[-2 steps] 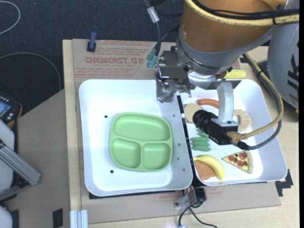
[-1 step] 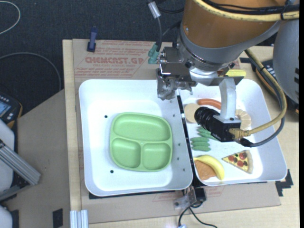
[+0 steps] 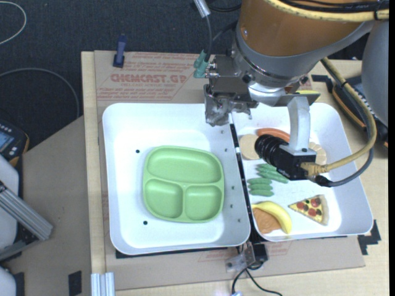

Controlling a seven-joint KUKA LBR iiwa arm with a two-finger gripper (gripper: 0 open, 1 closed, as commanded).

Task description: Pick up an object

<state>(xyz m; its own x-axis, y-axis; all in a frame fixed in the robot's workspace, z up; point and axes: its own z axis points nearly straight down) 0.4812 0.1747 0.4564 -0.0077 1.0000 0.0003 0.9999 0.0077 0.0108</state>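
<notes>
Gripper (image 3: 217, 113) hangs over back rim between bins; cannot tell its state. Left bin (image 3: 123, 165) holds green divided plate (image 3: 183, 184). Right bin (image 3: 345, 165) holds toy food: banana (image 3: 276, 214), pizza slice (image 3: 310, 208), green beans (image 3: 266, 179), round cracker (image 3: 249, 145).

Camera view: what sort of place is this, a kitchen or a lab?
Probably a robot lab bench: two white bins on a board, a green divided plate, toy food such as a pizza slice, loose cables on the dark floor.
</notes>
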